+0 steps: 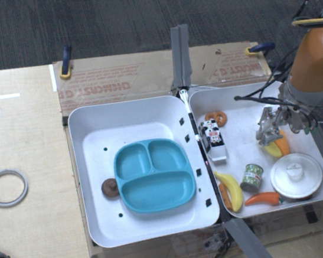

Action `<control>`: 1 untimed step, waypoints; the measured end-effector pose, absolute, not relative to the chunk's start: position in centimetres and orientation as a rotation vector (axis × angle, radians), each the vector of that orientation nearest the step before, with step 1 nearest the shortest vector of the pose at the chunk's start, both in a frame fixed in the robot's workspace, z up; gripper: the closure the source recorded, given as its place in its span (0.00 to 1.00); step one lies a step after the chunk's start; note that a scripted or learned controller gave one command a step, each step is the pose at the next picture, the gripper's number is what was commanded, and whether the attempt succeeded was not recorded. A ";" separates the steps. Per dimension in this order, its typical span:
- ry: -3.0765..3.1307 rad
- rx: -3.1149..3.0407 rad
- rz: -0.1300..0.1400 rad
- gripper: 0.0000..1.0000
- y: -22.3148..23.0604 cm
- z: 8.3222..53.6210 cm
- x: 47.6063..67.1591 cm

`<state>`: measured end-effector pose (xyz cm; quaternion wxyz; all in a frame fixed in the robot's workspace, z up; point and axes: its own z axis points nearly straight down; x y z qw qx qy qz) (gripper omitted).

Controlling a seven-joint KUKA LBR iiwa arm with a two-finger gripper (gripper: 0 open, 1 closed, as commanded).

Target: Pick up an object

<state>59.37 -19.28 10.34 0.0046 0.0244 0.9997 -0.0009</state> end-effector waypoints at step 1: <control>3.091 -0.527 0.000 1.00 -22.1 9.3 59.3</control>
